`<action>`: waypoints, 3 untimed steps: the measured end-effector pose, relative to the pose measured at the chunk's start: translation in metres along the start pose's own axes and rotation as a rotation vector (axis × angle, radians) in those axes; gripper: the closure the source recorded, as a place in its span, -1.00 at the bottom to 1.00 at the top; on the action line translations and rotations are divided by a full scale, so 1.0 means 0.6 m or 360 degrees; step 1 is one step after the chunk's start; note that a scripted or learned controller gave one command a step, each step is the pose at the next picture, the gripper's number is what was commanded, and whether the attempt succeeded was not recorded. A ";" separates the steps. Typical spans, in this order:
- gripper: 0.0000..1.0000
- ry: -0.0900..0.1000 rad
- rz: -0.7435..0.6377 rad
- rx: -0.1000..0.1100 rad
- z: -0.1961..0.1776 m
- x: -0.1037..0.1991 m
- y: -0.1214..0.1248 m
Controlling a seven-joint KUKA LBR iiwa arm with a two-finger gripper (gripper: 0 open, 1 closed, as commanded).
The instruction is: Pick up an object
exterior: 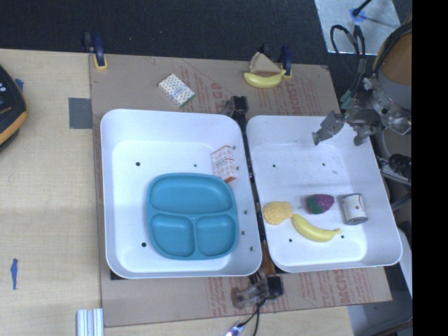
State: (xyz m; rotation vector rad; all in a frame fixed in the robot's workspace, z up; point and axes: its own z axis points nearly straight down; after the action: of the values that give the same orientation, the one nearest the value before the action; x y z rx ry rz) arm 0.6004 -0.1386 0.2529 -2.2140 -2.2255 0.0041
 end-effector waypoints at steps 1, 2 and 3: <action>-1.00 -0.0002 0.0001 0.0001 0.078 -0.036 -0.095; -1.00 0.0000 -0.0001 0.0002 0.208 -0.030 -0.109; -1.00 0.0000 0.0002 0.0001 0.270 -0.008 -0.124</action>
State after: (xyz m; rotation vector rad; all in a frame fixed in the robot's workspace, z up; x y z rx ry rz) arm 0.5254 -0.1436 0.0914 -2.2149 -2.2241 0.0047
